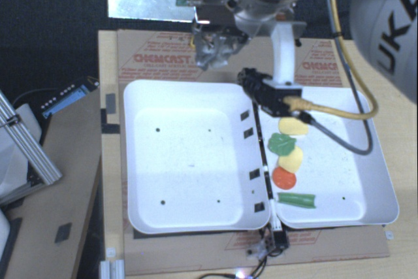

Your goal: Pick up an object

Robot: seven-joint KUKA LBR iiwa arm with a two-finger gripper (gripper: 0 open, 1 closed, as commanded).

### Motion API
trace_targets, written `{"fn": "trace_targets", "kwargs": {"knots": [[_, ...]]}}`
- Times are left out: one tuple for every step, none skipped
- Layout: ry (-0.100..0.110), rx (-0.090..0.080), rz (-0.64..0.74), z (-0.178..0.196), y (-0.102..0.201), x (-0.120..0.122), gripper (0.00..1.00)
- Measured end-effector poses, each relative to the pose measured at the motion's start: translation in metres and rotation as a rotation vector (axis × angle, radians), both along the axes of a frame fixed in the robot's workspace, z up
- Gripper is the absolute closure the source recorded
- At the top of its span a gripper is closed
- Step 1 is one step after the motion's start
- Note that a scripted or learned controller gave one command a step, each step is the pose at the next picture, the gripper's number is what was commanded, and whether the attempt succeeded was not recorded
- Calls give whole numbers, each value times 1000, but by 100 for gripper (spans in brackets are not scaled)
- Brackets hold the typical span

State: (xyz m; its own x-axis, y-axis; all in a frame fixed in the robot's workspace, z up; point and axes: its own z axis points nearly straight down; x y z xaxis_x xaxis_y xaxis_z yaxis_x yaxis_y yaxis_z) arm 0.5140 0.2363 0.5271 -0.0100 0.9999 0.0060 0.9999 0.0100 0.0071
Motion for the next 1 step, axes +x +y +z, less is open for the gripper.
{"fn": "trace_targets", "kwargs": {"knots": [[3,-5,-14,10,-72,-28,100]]}}
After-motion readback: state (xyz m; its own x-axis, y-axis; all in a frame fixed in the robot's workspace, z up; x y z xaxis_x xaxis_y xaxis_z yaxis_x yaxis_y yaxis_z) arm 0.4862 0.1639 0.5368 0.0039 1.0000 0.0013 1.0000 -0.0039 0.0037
